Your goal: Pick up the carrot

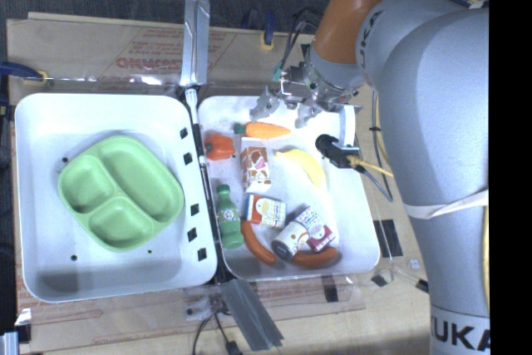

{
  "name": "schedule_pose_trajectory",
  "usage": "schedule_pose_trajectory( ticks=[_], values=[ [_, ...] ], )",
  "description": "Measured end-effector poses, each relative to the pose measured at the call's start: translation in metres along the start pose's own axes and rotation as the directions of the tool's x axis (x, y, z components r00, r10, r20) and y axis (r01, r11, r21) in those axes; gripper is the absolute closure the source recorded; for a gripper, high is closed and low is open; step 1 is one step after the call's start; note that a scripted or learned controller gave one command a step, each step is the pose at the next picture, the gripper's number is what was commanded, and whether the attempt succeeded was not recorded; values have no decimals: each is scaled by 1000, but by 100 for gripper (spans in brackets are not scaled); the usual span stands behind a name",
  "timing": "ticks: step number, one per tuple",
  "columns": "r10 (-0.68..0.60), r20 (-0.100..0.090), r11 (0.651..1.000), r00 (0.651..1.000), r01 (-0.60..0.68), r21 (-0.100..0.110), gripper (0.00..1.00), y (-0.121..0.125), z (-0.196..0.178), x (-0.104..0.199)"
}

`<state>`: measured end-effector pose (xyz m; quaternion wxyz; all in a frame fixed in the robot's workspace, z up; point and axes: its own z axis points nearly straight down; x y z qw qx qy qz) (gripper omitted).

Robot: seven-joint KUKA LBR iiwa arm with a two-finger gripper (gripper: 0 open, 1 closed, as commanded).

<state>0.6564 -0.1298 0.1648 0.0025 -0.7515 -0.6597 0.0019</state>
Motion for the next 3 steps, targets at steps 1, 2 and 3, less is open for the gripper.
schedule_pose_trajectory(
  ticks=[1,2,3],
  values=[
    [-192,1,981,981,192,3,0,2,76,-18],
    [-240,3,971,971,240,-6,0,7,-15,-41],
    [-644,6,765,765,644,-4,0,4,57,-16]
  ],
)
